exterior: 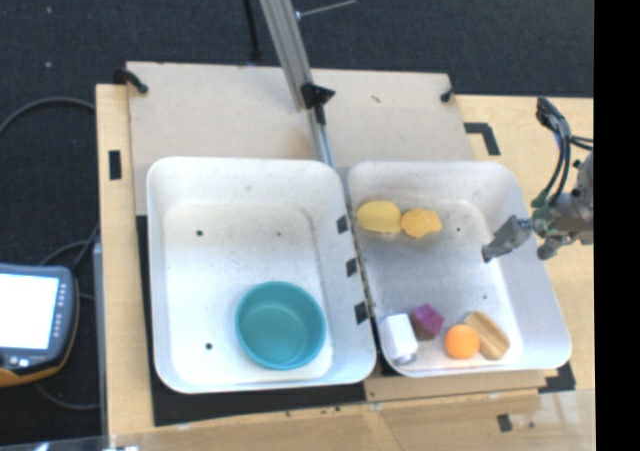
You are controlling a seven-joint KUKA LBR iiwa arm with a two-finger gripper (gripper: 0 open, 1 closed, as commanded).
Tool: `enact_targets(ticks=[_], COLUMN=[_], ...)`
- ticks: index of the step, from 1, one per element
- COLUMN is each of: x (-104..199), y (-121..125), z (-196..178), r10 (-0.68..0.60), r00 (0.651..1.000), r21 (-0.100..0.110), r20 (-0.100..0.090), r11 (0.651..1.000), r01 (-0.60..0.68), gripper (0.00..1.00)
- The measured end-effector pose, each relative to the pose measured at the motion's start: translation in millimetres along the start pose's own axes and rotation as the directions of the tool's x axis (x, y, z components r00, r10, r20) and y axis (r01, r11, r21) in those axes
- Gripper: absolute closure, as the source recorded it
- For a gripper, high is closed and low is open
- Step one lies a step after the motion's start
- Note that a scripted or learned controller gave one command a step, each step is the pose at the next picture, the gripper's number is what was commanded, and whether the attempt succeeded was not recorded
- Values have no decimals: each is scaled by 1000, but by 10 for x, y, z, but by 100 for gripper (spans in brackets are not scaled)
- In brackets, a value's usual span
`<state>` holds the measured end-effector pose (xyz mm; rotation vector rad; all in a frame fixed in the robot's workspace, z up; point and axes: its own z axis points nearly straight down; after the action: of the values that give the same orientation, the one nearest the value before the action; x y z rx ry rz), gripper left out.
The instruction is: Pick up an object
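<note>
While the gripper [515, 237] hangs at the right edge of the right bin [520, 194], everything else on the bench sits to its left. Farthest from it, past the bench edge, a handheld screen unit [35, 324] lies on the dark floor. Nearer, but still well apart from the gripper, the left bin [180, 189] holds 1 teal bowl [281, 325], upright, in its lower right part. Between the 2 bins, a slanted metal rail [285, 29] runs down from the top of the view to the shared rim.

Inside the right bin, 2 yellow pieces lie to the gripper's left and slightly above it: a rounded yellow object [378, 217] and, touching it, a lumpy yellow object [421, 224]. Below and to the left of the gripper, along the bin's lower wall, lie a white cylinder [401, 336], a small purple object [428, 320] just beside it, an orange ball [461, 341], and a tan bread-like piece [489, 333] touching the ball.

The gripper itself is a dark grey finger shape reaching over the bin's right wall, with nothing seen between its fingers; whether they stand wide or narrow I cannot tell. Behind it, cables [556, 154] rise along the arm.
</note>
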<state>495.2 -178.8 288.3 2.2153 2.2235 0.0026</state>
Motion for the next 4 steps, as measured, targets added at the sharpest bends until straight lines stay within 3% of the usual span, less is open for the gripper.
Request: enact_targets(ticks=[1, 2, 4], x=[-1, 30, 23], y=[0, 88, -45], z=[0, 482, 1585], r10=[1, 5, 5], r00=[1000, 1000, 1000], r21=[0, 5, 7], r20=[0, 0, 0], r11=[1000, 1000, 1000], r01=[-1, -5, -5], gripper=[0, 0, 0])
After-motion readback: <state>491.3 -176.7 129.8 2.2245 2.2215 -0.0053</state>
